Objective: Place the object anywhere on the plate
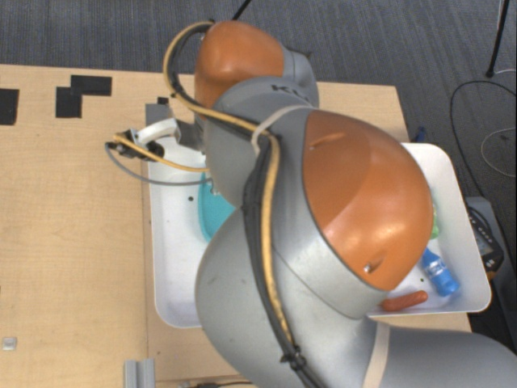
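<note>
My arm [323, 241] covers most of both bins. A sliver of a teal plate [212, 212] shows in the left bin [170, 241], just left of the arm. The wrist end reaches over the far left corner of that bin, near a white bracket with a yellow cable; the gripper itself is hidden behind the arm. In the right bin [452, 217] I see a blue bottle [441, 273], a red-orange sausage-shaped object [404, 301] and a bit of something green [435, 225] by the arm's edge.
The bins sit on a pale wooden bench [73, 241] with black marks at its far left. Dark carpet lies beyond the bench. Most of the bins' interiors are hidden by the arm.
</note>
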Tool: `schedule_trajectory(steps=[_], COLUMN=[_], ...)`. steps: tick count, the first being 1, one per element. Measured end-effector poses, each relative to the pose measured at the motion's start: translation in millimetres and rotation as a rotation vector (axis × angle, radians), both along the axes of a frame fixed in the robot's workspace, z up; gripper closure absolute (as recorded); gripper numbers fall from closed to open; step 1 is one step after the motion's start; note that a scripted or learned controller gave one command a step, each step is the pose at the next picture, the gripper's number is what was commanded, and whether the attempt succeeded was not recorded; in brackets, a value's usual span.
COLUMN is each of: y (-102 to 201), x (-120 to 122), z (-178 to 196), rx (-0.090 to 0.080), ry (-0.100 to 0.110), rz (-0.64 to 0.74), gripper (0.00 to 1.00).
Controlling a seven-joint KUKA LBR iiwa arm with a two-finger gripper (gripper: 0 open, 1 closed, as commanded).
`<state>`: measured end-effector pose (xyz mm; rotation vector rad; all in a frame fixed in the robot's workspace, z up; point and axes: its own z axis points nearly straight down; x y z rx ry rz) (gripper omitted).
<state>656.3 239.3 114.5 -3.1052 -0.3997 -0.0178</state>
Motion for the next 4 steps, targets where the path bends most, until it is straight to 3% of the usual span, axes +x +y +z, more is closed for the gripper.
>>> schedule_trajectory(steps=[1, 2, 4], y=[-3.6, -4.5, -4.7], x=[8.0, 7.3, 8.9], z=[154.5, 157.5, 178.8], rx=[-0.004, -0.007, -0.004], ry=[-0.006, 0.003, 0.000], rz=[-0.046, -0.047, -0.046], gripper=[1.00, 1.00, 1.00])
